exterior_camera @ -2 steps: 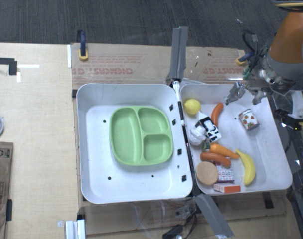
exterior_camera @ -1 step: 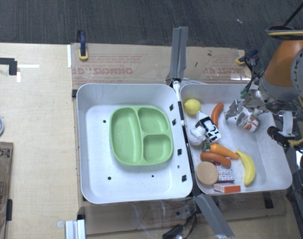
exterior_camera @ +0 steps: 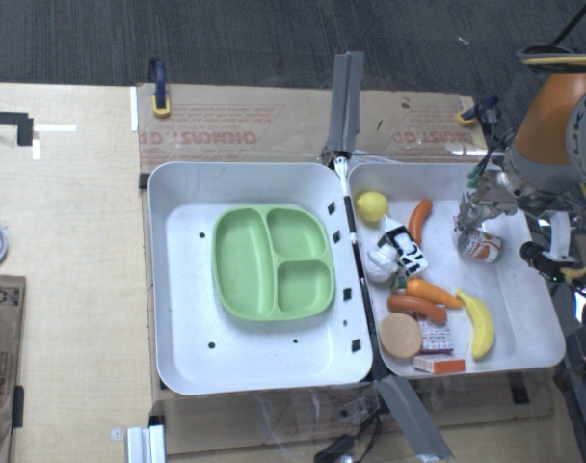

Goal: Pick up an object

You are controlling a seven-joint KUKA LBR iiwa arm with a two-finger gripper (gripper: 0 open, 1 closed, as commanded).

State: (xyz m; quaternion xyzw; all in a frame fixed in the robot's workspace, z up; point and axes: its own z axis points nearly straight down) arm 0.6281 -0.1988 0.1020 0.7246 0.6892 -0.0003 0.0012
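Observation:
The right bin (exterior_camera: 534, 302) holds several small things. Among them are a yellow lemon (exterior_camera: 372, 205), an orange sausage (exterior_camera: 420, 221), a white and black toy (exterior_camera: 397, 250), a carrot (exterior_camera: 434, 292), a red-brown sausage (exterior_camera: 416, 308), a banana (exterior_camera: 480, 324), a tan round bun (exterior_camera: 401, 336) and a small silver and red can (exterior_camera: 483, 248). My gripper (exterior_camera: 474, 218) hangs low at the bin's far right, right over the can's top and touching or nearly touching it. The can lies tilted on the bin floor.
A green divided plate (exterior_camera: 274, 261) lies in the middle of the left bin (exterior_camera: 177, 287). A grey divider post (exterior_camera: 346, 104) stands between the bins at the back. Small flat packets (exterior_camera: 437, 352) lie near the right bin's front wall.

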